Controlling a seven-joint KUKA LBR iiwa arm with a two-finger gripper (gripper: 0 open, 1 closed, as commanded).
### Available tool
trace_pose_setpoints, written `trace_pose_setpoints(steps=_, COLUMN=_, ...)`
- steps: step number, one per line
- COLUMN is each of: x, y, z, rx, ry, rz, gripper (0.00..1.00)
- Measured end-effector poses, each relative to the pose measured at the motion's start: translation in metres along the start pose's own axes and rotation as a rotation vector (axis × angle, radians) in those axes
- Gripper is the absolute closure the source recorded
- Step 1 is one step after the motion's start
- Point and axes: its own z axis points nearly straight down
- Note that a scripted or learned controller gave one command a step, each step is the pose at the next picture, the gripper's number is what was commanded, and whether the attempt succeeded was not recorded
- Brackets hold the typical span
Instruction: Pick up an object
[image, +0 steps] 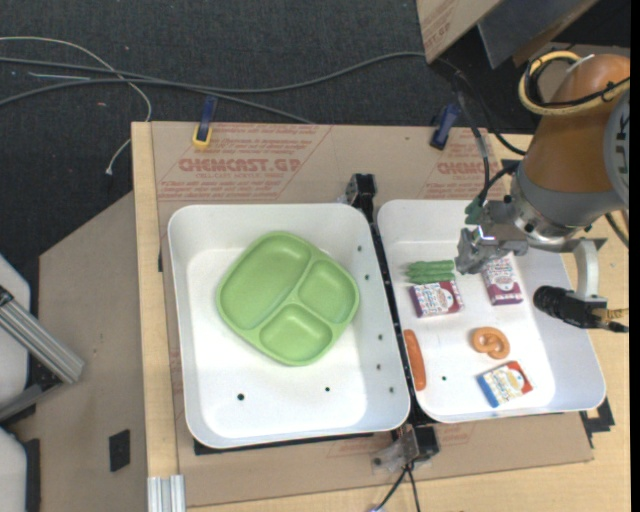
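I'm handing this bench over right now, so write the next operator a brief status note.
Claw: low over the right bin, between the green bean pod and a purple packet; nothing seen held.
Also in that bin: second purple packet, pretzel, blue packet, orange carrot.
Left bin: green divided plate.
Done: nothing lifted.
Left: grasp and lift one object.

The arm (580, 110) is reaching in from the right, its orange band sitting above a grey wrist that is angling downward and leftward. The gripper (478, 252) is hanging low at the wrist's end, pointing down; it is too small and cluttered here, perhaps, to judge its state.
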Motion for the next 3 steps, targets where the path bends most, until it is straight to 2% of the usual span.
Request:
trace_pose_setpoints(steps=2, x=0.119, y=0.001, z=0.016, rx=0.001, ry=-0.001, rz=0.000, gripper=1.00)
trace_pose_setpoints(steps=3, x=0.167, y=-0.004, z=0.021, rx=0.002, ry=-0.001, rz=0.000, gripper=1.00)
